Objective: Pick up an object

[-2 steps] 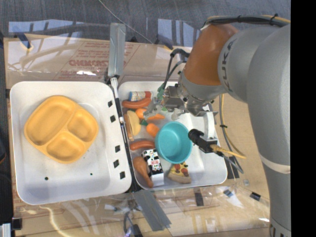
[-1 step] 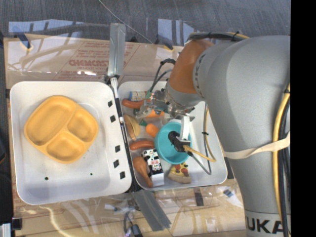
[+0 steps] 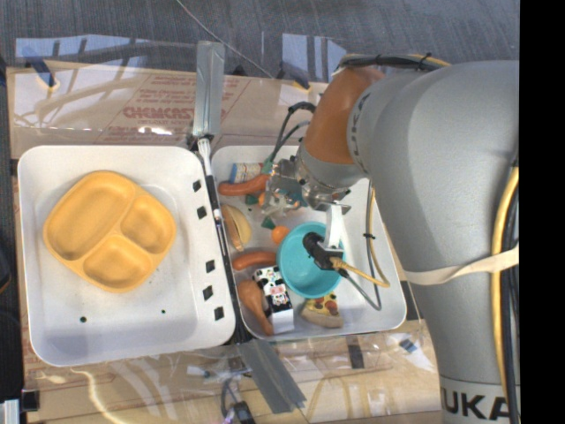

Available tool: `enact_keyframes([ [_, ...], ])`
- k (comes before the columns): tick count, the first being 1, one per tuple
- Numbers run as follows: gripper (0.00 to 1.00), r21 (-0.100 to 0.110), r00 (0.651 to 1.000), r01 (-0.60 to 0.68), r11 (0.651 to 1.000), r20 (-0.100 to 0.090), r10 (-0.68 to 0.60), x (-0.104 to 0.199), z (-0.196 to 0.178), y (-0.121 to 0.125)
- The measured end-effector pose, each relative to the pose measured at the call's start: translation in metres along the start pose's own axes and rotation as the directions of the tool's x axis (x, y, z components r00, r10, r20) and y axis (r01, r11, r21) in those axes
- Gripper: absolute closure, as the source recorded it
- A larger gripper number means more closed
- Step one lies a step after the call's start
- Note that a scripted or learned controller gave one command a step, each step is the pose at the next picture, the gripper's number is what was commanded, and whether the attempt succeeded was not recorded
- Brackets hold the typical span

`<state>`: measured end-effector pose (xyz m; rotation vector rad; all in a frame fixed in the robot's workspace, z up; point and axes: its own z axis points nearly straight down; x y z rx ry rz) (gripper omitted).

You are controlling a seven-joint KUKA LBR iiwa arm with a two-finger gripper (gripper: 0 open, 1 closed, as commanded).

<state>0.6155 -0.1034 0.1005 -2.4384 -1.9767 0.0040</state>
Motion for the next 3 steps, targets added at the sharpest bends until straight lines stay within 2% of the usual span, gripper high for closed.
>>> enact_keyframes([
  [1,1.00,-0.003,0.907,-0.422,0.907,-0.003,0.422,0.051,-0.093,0.010],
  [2,1.00,0.002,0.887,-0.462,0.887,0.001,0.462,0.022,-0.090,-0.033],
  [3,1.00,0.006,0.672,-0.741,0.672,0.004,0.741,0.071,-0.089,-0.057],
])
